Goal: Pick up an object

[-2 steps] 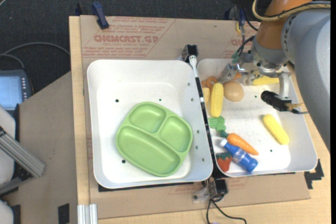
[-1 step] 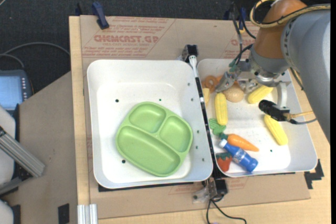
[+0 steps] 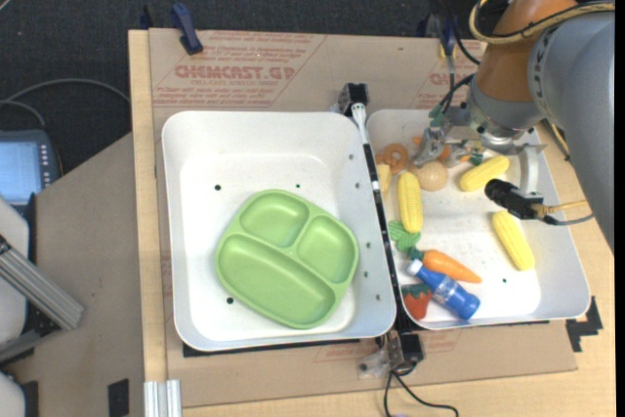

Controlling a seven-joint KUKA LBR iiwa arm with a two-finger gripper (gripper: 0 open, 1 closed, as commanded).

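- Camera view shows us two white bins side by side: the left bin (image 3: pixel 186 210) holds a green divided plate (image 3: pixel 286 256), and the right bin (image 3: pixel 562 283) in the right half of the frame holds the toys.
- We see the arm (image 3: pixel 576 63) reaching in from the upper right, with its gripper (image 3: pixel 459 144) low over the upper end of the right bin; whether it is released or clenched we cannot tell, since the wrist hides it.
- Just below the gripper lie a yellow banana-like piece (image 3: pixel 483 173) and a small round beige piece (image 3: pixel 432 177), with an orange ring (image 3: pixel 394 155) to their left.
- Down the left wall of that bin lies a corn cob (image 3: pixel 410 201); a second yellow cob (image 3: pixel 514 240) sits further right, well apart.
- Lower in the bin we find a carrot (image 3: pixel 451 265) touching a blue bottle (image 3: pixel 451 295).
- We judge the banana-like piece the likeliest target (it is nearest the gripper). It looks like hollow plastic: light, stiff and smooth, so it may slip or roll.
- We would take it across its narrow middle, not at the tapered ends.
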